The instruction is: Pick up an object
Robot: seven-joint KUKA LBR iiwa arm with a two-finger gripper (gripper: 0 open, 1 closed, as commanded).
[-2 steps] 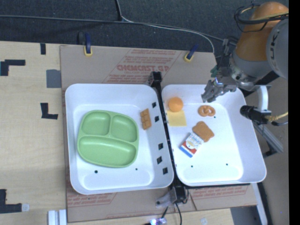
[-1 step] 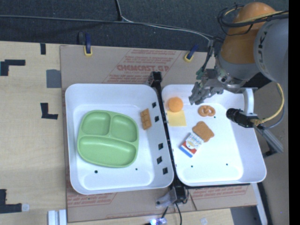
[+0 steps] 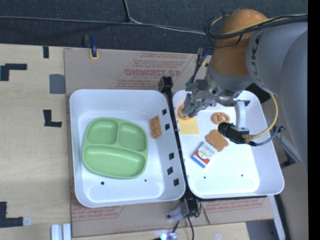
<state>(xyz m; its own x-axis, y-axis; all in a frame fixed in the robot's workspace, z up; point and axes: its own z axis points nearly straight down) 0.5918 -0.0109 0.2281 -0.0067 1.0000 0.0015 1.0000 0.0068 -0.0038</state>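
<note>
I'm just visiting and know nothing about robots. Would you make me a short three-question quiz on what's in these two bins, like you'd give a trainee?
1. True or false: the green divided plate lies in the left bin.
2. Which lies nearest the gripper? A) the small red, white and blue carton B) the yellow square slice C) the green divided plate
3. Fill in: the little brown waffle piece lies in the ____ bin.

Key: 1 true. 2 B. 3 left.
</note>
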